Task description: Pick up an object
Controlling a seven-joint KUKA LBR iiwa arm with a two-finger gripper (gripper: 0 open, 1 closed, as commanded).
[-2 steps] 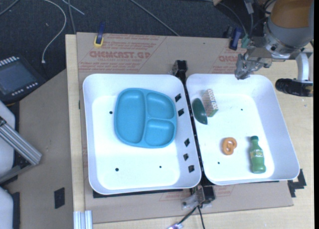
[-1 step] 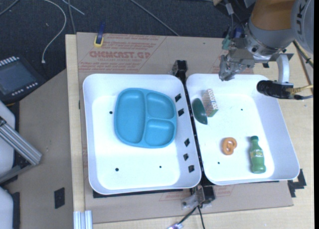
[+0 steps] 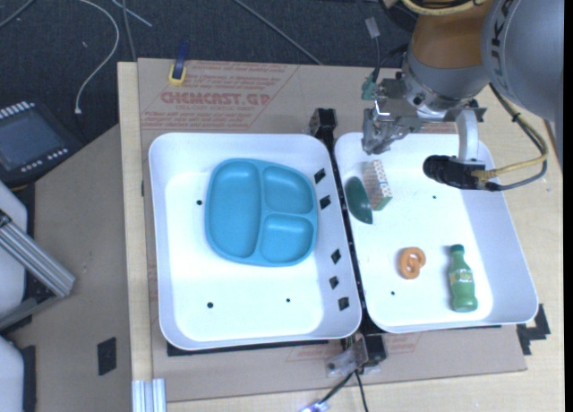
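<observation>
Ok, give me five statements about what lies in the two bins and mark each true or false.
1. The blue divided plate lies in the left bin. True.
2. The green bottle stands in the left bin. False: it lies in the right bin.
3. The pretzel lies left of the green bottle. True.
4. The gripper hangs over the blue divided plate. False: it is above the right bin's far left corner.
5. The pretzel rests on the plate. False: it lies on the right bin's floor.

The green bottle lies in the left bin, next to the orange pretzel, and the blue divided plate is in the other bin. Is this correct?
Not quite. The camera view shows the green bottle in the right bin, next to the orange pretzel; the blue divided plate is in the left bin.
</observation>
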